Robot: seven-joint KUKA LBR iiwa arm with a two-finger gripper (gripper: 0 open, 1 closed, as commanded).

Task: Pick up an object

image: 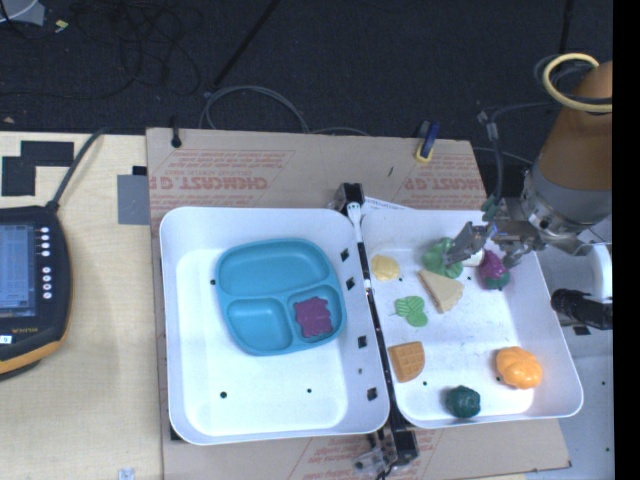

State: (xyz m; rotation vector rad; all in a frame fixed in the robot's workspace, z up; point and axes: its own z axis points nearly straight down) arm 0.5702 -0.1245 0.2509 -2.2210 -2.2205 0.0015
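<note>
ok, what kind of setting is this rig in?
Likely a robotics lab bench set up for pick tests: two white bins on cardboard, toy food such as a plastic orange, and a teach pendant beside them.

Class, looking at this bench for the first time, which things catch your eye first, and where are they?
The blue divided plate in the left bin stands out, with a purple piece in its right-hand compartment. The orange toy lies near the right bin's front corner. The end effector hangs over that bin's far side, beside a green toy.

Robotics lab, teach pendant (25, 278) on bench, cardboard-backed white bins (190, 268), loose cables (255, 103)
</note>
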